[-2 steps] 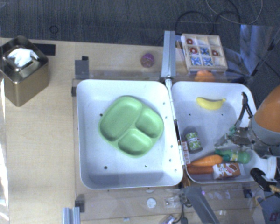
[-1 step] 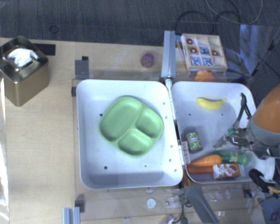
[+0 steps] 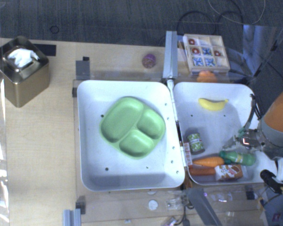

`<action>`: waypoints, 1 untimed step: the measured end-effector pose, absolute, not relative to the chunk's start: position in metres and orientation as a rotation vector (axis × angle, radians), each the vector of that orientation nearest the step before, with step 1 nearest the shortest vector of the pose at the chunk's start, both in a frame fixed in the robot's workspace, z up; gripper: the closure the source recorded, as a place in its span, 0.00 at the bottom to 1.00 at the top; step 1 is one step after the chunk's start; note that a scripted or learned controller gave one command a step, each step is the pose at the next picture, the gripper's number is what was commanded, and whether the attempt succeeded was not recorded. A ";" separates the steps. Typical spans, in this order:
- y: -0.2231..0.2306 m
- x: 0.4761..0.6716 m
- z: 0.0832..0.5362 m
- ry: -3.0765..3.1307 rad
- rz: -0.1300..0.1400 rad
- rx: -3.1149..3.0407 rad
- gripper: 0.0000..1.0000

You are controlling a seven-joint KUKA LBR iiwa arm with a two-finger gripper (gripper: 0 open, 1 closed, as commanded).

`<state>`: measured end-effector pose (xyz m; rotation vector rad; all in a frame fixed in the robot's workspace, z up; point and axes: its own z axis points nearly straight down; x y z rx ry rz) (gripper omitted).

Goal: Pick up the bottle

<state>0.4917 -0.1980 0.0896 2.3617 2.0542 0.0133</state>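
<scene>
The bottle [image 3: 237,158] lies on its side low in the right bin [image 3: 217,126], unlifted, with the gripper [image 3: 245,140] just above it (grip state cannot be told), so the pick remains undone.

A pale wood-grain tabletop [image 3: 42,145] fills most of the view, meeting a dark blue-grey carpeted floor [image 3: 108,8] along its twelve o'clock edge. Thin cables [image 3: 226,11] loop over the carpet toward one o'clock. At ten o'clock a brass-coloured square box [image 3: 21,76] holding crumpled white tissue stands on the wood. A small purple disc [image 3: 149,60] lies near twelve o'clock, beside an upright grey metal bracket [image 3: 169,55]. Just past the bracket rests a wooden tic-tac-toe board [image 3: 205,53] with red and blue marks. Light is even and soft, with faint glare streaks at nine o'clock.
</scene>
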 end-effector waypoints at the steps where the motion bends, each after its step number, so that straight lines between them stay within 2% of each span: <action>1: -0.198 0.492 0.090 2.054 0.013 2.362 0.00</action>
